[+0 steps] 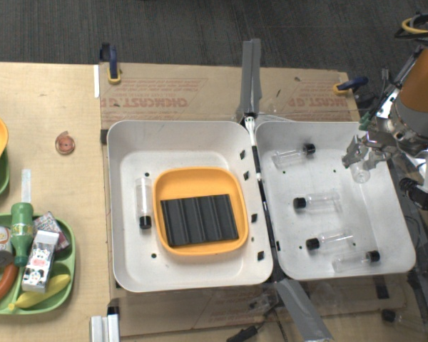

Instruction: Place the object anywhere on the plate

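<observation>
From above, the hand point(362, 164) hangs over the right bin's point(385, 262) far edge, seemingly pinching a clear vial point(362, 174), so the carry looks underway, and next it must swing left over the orange plate point(200, 180).

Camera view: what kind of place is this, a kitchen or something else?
Probably a robot test bench in a lab, not a kitchen: two white bins clamped over cardboard, clear vials scattered in the right bin, and toy food on a green tray beside them.
</observation>
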Robot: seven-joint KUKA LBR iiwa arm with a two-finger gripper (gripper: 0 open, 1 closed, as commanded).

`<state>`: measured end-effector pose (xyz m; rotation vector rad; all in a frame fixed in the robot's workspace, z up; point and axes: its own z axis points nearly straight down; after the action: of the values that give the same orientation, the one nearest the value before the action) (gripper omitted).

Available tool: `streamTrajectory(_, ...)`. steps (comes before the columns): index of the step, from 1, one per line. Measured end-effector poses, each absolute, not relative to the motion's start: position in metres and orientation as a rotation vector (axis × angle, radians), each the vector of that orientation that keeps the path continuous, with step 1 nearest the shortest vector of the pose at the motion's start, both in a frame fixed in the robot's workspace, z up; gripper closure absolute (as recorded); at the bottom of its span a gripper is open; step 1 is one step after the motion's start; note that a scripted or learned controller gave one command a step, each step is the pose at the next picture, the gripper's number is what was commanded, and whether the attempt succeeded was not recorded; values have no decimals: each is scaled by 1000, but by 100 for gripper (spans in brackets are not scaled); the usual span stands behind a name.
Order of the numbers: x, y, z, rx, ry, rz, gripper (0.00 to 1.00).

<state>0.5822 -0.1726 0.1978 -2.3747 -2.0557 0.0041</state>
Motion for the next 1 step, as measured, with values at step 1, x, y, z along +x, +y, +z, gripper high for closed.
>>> streamTrajectory(1, 613, -209, 261, -2108, -2332, 3, 100)
